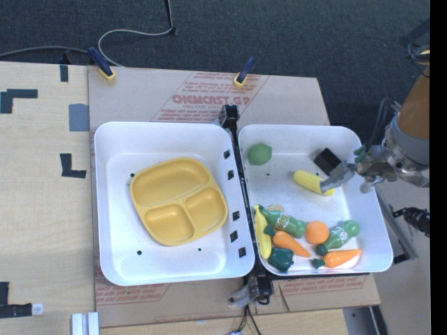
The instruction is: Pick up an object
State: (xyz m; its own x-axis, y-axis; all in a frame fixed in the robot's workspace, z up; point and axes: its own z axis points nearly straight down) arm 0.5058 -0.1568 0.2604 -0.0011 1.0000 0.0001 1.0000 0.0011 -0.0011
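**Claw at the corn in the right bin**

Camera view: the claw reaches in over the right bin from its right rim, dark fingers slanting down-left. Their tips sit at the right end of the corn, touching or just above it; whether they are spread or closed cannot be told, and no grip shows. Left of the claw, beyond the corn, lies a green ball. Below the claw is a heap: carrot, orange, banana and green pieces. Well to its left, across the divider, a yellow tray fills the left bin on the tabletop.

The corn looks like light, stiff, smooth plastic, likely to roll or slip. It lies alone, so closing across its short width near the middle seems best.
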